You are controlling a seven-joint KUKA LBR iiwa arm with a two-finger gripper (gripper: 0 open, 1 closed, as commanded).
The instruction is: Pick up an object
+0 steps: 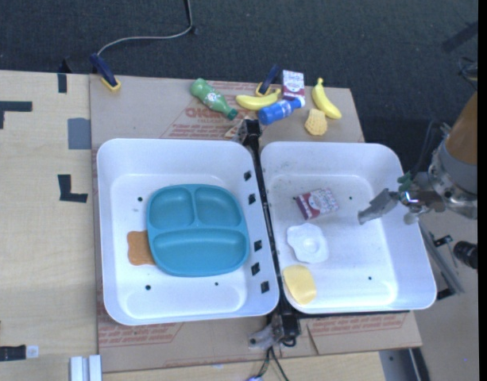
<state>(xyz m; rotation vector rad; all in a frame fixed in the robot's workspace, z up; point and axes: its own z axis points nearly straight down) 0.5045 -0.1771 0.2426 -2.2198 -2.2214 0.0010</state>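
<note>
Camera view from above the bench takes in two shallow white bins side by side, the left bin (108,213) and the right bin (386,165), resting on brown cardboard. At the right edge the grey arm (458,173) reaches in, and its gripper (378,207) hangs over the right-hand part of the right bin — nothing sits between its fingers, though how wide they stand is too small and blurred to tell. Three loose things lie on the floor of that bin, all to the left of the gripper: a small red-and-white packet (315,203) near the middle, a white fried-egg toy (307,244) just below it, and a yellow block (299,283) near the front left corner, close to the wall. The packet lies nearest the gripper but apart from it. In the left bin a blue divided plate (199,230) covers most of the floor, with an orange piece (137,248) tucked beside its left edge and partly under it. Behind the bins, on the cardboard, sit a green bottle (212,98), a blue bottle (280,110), two bananas (327,100) and a small yellow wedge (315,122).
</note>
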